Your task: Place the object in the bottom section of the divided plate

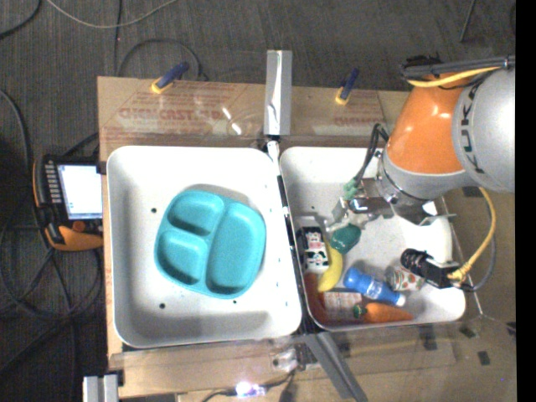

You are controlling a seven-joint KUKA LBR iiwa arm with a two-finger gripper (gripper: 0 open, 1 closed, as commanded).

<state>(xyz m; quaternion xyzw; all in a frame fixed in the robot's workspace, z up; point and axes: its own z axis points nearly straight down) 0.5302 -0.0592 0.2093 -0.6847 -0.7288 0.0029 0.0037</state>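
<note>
1. Camera view, slanted top-down: teal divided plate (pixel 211 241) centred in left bin (pixel 126 308), all three sections bare, nothing on it yet.
2. Plate alone in that bin, presumably so the drop target stays uncluttered; large section to the view's right, two small sections to the left, so "bottom section" ambiguous from this angle.
3. Pick candidates clustered in right bin (pixel 435 308): teal-green object (pixel 344 239), banana (pixel 332 273), small black-and-white carton (pixel 314 249), blue bottle (pixel 368 284), carrot (pixel 383 312), small patterned can (pixel 404 279), flat red-brown packet (pixel 337 302). Piled toward near-left corner, several touching or overlapping.
4. Gripper (pixel 356 210) low over right bin, just above teal-green object; likely the task's thing, judging by proximity only.
5. Jaws: cannot tell whether spread or closed, tips merged with metal hardware and object edge. Contact with object also unclear.
6. Wrist and orange band (pixel 427 132) hiding back-right part of right bin.
7. Black fitting (pixel 420 266) on yellow cable lying over bin's right side.
8. Packet partly buried under banana and bottle; label unreadable.
</note>
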